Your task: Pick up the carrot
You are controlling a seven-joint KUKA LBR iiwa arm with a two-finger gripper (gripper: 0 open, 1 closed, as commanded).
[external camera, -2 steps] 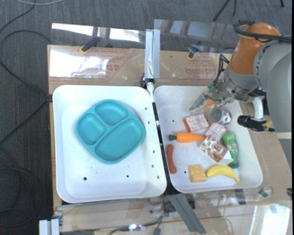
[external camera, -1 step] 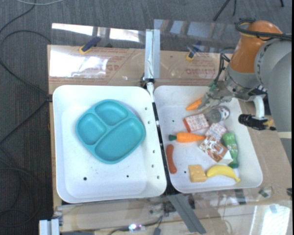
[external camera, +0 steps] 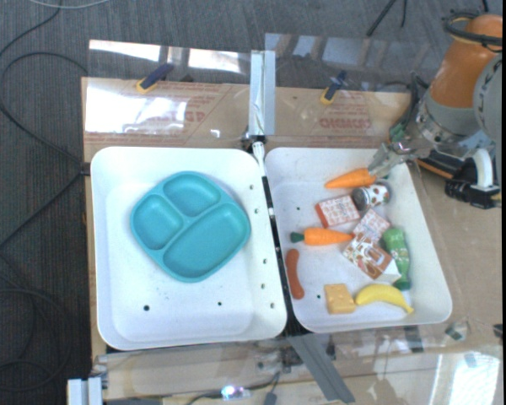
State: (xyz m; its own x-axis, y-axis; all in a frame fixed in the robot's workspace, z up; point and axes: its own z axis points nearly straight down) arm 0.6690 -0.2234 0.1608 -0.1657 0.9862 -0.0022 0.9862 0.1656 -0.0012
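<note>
**Carrot at the gripper's tips**

Nearest us, a banana (external camera: 383, 296) lies at the right bin's (external camera: 434, 310) front. At the far end we see the gripper (external camera: 386, 160) touching a carrot's (external camera: 350, 178) thick end; whether its fingers clench, we cannot tell. Another carrot (external camera: 325, 237) lies mid-bin.

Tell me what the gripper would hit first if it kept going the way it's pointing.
Probably the upper carrot: the gripper points down-left at its thick end, seemingly almost touching it, though depth is unclear.
</note>
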